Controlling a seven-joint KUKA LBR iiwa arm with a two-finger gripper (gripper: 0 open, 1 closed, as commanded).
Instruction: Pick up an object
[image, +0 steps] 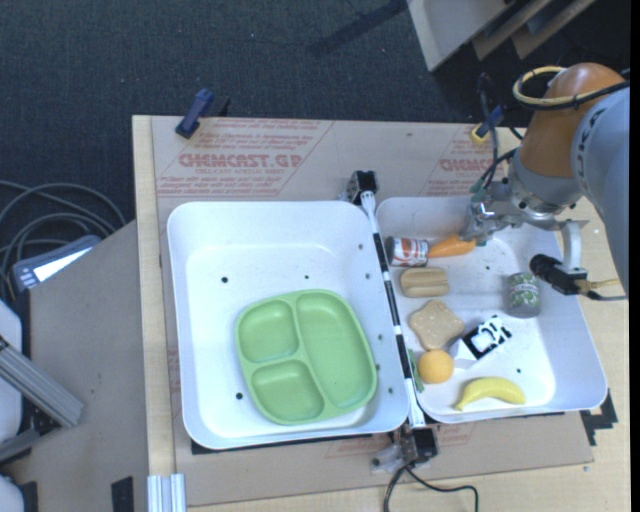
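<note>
White bins sit side by side on the bench, left bin (190, 300) and right bin (575, 345). I see a green divided tray (300, 355) lying flat in the left bin, three compartments, nothing in them.

Right bin holds the loose items. Along its left wall, back to front: small can (407, 249) on its side, tan bread roll (424, 283), toast slice (435, 323), orange (435, 366). Carrot (455, 247) lies just beside the can's right end, pointing toward the gripper. Banana (491, 393) is at the front of the bin, near the orange. Black-and-white block (486, 337) sits between the toast and the banana, tilted. Grey-green round can (522, 292) stands farther right, apart from the rest.

My arm (570, 130) comes in from the right, orange band up top. Gripper (485, 222) is low over the back of the right bin, at the carrot's right tip. I cannot tell how the claw stands, and cannot tell if it touches the carrot. Black cable (565, 275) hangs off the wrist over the bin.
</note>
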